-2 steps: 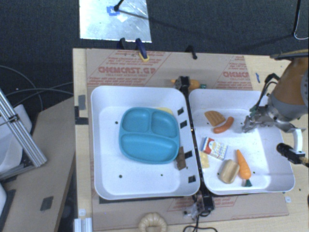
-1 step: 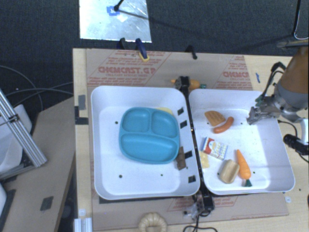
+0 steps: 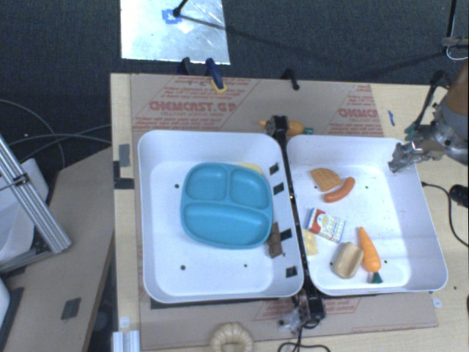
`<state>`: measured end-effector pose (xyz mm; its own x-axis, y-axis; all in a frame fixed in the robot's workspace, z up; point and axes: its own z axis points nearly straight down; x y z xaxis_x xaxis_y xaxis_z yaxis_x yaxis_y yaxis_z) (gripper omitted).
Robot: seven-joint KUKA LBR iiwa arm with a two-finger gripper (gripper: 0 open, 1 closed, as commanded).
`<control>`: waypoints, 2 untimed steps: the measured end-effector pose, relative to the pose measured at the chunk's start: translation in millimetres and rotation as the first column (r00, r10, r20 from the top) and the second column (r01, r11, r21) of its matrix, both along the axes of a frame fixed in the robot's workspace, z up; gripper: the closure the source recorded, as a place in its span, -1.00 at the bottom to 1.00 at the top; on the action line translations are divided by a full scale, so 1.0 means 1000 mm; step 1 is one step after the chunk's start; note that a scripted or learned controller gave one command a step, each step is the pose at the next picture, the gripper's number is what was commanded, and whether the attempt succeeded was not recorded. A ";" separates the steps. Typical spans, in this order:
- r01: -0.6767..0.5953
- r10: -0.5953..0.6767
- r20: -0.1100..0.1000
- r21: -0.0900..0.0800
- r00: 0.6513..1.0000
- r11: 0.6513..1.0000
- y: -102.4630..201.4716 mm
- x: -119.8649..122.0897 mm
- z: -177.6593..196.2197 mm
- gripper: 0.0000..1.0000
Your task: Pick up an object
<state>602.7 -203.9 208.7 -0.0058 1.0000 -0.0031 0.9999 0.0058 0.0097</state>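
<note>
End effector (image 3: 404, 157) above right bin's (image 3: 432, 266) rim, maybe empty, orange carrot (image 3: 368, 248) w/ green tip

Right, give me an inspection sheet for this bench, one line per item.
Surface: brown bench board bearing the left bin and right bin side by side.
Job's things: in the right bin, a sausage, an orange wedge, a small printed box, a carrot and a tan block.
Clutter: blue divided plate in the left bin, a small brown piece by its edge.
Grippers: gripper above the right bin's far right rim, holding nothing seen.
Cables: black cables on the floor, left.
Surroundings: dark carpet, foil sheet beyond the bench.
</note>
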 end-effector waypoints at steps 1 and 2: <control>0.000 0.000 -0.005 0.002 1.000 1.000 0.000 0.001 0.017 1.00; -0.004 0.004 -0.005 0.004 1.000 1.000 0.048 0.013 0.027 1.00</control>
